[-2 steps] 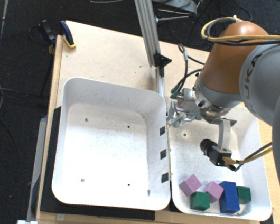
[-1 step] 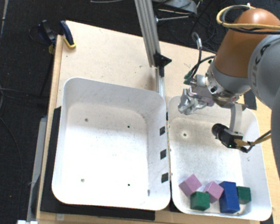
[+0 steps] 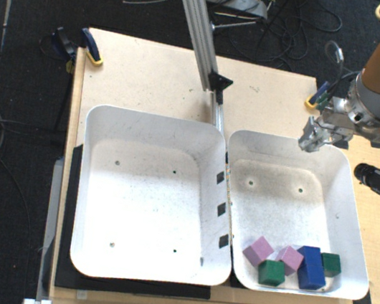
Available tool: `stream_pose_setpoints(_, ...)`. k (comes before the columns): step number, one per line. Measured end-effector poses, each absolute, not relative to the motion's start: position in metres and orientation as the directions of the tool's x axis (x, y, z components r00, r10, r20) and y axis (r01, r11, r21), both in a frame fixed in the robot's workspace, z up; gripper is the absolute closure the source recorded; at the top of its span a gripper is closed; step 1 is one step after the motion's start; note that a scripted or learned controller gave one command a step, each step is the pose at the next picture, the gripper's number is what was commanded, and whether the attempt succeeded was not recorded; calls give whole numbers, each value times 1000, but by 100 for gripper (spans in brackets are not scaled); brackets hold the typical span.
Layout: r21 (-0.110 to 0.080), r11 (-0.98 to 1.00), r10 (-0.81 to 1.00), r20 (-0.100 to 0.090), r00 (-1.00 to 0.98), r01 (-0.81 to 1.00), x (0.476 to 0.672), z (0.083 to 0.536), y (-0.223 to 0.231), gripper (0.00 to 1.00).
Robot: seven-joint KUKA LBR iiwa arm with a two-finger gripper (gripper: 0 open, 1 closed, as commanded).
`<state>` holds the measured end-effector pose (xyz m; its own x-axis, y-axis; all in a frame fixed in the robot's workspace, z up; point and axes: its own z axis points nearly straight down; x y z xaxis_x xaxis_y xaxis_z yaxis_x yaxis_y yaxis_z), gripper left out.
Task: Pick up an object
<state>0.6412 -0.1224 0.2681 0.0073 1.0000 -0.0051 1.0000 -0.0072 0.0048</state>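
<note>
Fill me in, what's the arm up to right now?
The KUKA arm reaches in from the right, and its gripper hangs over the far edge of the right bin with nothing in it. The blocks it could pick are clustered at that bin's near right corner: two pink blocks, a blue block and two green blocks. None of them is being touched. The left bin sits alongside.

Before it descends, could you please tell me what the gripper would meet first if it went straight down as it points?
Probably the bare far rim of the right white plastic bin, under the gripper; depth is unclear.
</note>
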Motion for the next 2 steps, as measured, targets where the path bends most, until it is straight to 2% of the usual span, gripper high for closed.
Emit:
stream_pose_setpoints(1,10,-4,1000,-6,5,1000,657,360,-185,100)
stream_pose_setpoints(2,-6,10,1000,3,-10,1000,680,275,-101,100)
